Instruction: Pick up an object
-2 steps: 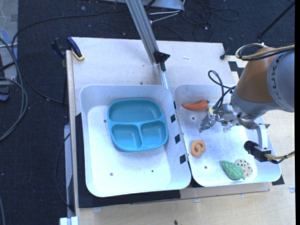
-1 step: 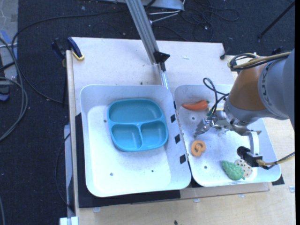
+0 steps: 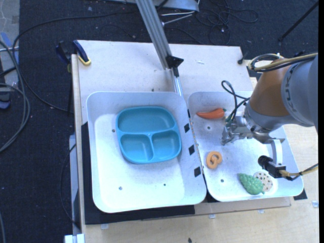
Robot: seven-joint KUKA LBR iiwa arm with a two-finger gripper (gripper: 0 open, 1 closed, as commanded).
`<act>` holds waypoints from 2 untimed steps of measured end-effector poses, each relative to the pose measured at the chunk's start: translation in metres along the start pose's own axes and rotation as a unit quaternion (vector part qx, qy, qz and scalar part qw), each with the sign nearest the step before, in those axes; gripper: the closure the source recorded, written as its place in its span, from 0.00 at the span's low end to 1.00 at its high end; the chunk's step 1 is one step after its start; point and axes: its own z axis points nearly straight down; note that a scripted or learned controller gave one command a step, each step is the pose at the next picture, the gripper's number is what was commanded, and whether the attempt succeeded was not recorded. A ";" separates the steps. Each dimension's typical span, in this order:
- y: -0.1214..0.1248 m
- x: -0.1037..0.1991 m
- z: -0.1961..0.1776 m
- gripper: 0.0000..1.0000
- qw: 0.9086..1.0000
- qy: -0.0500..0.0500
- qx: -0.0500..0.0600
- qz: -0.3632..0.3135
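- We log the right bin point(image 3: 283, 158) as our landmark; every place below is given against it.
- Gripper point(image 3: 226, 137): we find it low inside the right bin, over the bin's middle floor, hanging from the grey arm point(image 3: 298, 92) with its orange band point(image 3: 266, 97) that reaches in over the bin's right wall. At this slant we cannot tell how far the hand is spread, and we see nothing lodged in it; whether it touches the bin floor we cannot tell.
- Carrot point(image 3: 211, 114): orange, lying on its side in the right bin's far part, near the gripper and apart from it.
- Pretzel point(image 3: 214, 159): a small orange ring on the right bin's floor, on the near side of the gripper, apart from it.
- Green object point(image 3: 251, 183): in the right bin's near part, touching a pale dotted disc point(image 3: 262, 179) beside it.
- Left bin point(image 3: 101, 186): adjoining the right bin's left wall; it bears a blue divided tray point(image 3: 149, 134) with three compartments.
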 end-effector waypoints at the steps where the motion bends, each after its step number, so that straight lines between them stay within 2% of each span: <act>1: 0.000 0.006 -0.060 1.00 1.000 0.001 0.002 -0.002; 2: 0.000 0.011 -0.123 1.00 1.000 0.001 0.000 -0.003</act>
